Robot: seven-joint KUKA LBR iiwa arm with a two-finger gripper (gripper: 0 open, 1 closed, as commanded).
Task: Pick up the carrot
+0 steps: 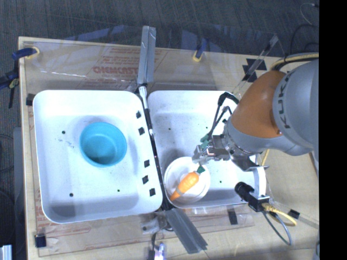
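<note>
Arm [271, 115], grey with orange band, rises closest to the lens and reaches in from the right over the right bin [179, 104]. Carrot [188, 182] lies in a small white bowl [174, 175] at the near left corner of that bin, orange body pointing toward the near left, green top toward the far right. Bowl sits against the bin's near wall, just beside the divider between the two bins. Gripper [205, 151] hangs just above the bowl's far-right rim, close to the carrot's green end; nothing is visibly held. Fingers: cannot tell whether spread or pressed together, since the wrist body hides them. Left bin [54, 199] holds a blue bowl [103, 143], upright, near its middle, well apart from the carrot. Both bins rest side by side on the counter [81, 58].
</note>
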